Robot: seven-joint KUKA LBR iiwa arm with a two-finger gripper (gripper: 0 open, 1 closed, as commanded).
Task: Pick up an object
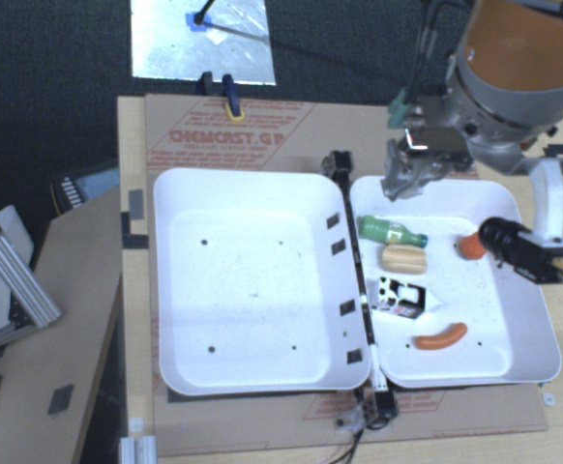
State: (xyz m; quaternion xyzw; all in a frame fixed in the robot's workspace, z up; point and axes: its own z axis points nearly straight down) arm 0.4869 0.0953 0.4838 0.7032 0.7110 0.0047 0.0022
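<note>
Camera view: gripper (399, 188) above the right bin (528, 356), nothing held; finger opening cannot be told.

Nearest target is the green bottle (391, 229), just below the gripper near the far rim, beside the bun (403, 258). Its long axis runs left-right, cap pointing right. Recommended: descend straight down and close across the narrow width, keeping off the divider between the 2 bins.

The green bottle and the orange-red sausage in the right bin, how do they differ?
The green plastic bottle lies near the far side of the right white bin, while the orange-red sausage lies near the front. The bottle is green with a white band; the sausage is plain and slightly curved. Both lie on their sides.
</note>
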